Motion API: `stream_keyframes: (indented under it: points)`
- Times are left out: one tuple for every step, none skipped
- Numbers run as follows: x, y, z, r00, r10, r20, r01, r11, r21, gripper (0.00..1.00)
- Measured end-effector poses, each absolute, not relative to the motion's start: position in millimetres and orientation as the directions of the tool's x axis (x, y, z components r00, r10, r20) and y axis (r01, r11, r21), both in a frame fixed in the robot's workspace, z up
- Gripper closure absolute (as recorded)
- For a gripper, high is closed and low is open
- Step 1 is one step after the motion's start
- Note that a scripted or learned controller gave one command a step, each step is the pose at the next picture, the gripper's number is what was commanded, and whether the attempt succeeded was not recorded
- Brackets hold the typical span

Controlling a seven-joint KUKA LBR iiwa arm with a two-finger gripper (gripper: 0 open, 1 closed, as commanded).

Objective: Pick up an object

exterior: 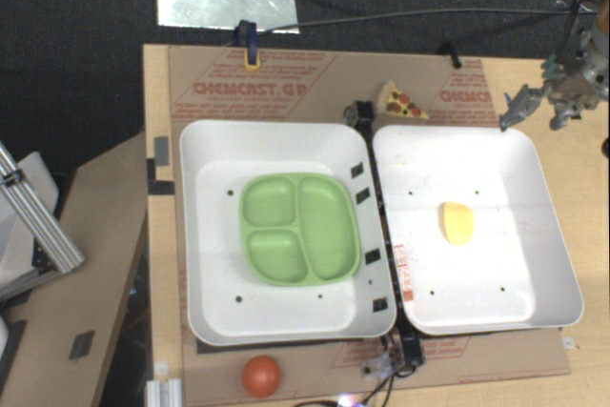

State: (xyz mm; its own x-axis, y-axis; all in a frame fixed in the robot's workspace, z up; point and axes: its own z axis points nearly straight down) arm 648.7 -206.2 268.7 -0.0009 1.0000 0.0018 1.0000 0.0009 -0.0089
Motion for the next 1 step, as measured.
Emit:
stream_keyframes:
  points:
    - [650.8,-205.4,276.1,-0.004,1.0,-0.001,1.0,0.004,0.002,0.0]
